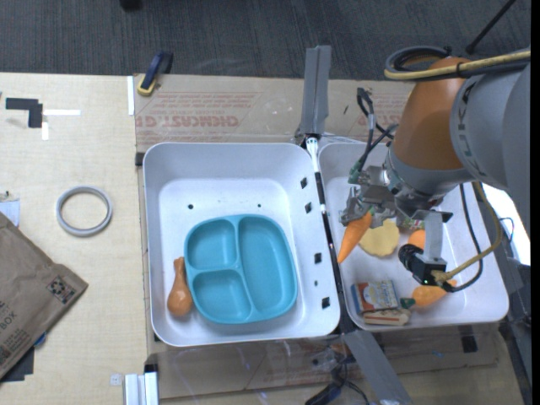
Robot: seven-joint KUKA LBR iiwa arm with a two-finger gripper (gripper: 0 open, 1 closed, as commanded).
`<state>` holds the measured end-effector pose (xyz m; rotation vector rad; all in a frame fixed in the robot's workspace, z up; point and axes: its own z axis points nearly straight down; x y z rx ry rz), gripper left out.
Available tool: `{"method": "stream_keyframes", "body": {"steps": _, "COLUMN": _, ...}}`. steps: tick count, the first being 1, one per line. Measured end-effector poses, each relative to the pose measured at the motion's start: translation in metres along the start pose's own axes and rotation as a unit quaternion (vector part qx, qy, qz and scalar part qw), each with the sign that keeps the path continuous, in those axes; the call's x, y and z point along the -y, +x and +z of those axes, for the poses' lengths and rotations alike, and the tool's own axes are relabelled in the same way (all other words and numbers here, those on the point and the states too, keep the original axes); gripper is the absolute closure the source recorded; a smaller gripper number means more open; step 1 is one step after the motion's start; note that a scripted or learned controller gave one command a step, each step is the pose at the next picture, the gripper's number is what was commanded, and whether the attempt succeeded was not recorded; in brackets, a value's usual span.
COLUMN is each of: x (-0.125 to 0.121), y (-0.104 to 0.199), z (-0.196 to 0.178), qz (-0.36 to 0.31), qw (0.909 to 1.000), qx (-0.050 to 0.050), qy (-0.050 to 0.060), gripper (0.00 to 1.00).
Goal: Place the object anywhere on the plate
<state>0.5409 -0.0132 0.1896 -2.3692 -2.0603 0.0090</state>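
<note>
A blue three-compartment plate lies in the left bin. An orange carrot hangs tilted at the left side of the right bin, its tip reaching over the wall between the bins. My gripper sits at the carrot's upper end, shut on it, with the dark fingers either side of the carrot's top. The grey arm with its orange band comes in from the right and hides the back of the right bin.
A tan squash-shaped toy lies against the plate's left rim. In the right bin lie a yellow piece, a small box and an orange piece. A tape ring rests on the bench at left.
</note>
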Motion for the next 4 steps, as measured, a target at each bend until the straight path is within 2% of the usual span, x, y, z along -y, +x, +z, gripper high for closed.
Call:
{"method": "stream_keyframes", "body": {"steps": 1, "x": 0.067, "y": 0.071, "z": 0.0, "qz": -0.117, "qw": 0.9931, "qx": -0.001, "qy": 0.0, "gripper": 1.0}}
{"method": "stream_keyframes", "body": {"steps": 2, "x": -0.005, "y": 0.116, "z": -0.053, "qz": 0.083, "qw": 0.9965, "qx": 0.001, "qy": 0.0, "gripper": 1.0}}
{"method": "stream_keyframes", "body": {"steps": 3, "x": 0.041, "y": 0.111, "z": -0.026, "qz": -0.033, "qw": 0.9994, "qx": 0.0, "qy": 0.001, "gripper": 1.0}}
{"method": "stream_keyframes", "body": {"steps": 4, "x": 0.041, "y": 0.111, "z": -0.026, "qz": -0.033, "qw": 0.9995, "qx": 0.0, "qy": 0.001, "gripper": 0.0}}
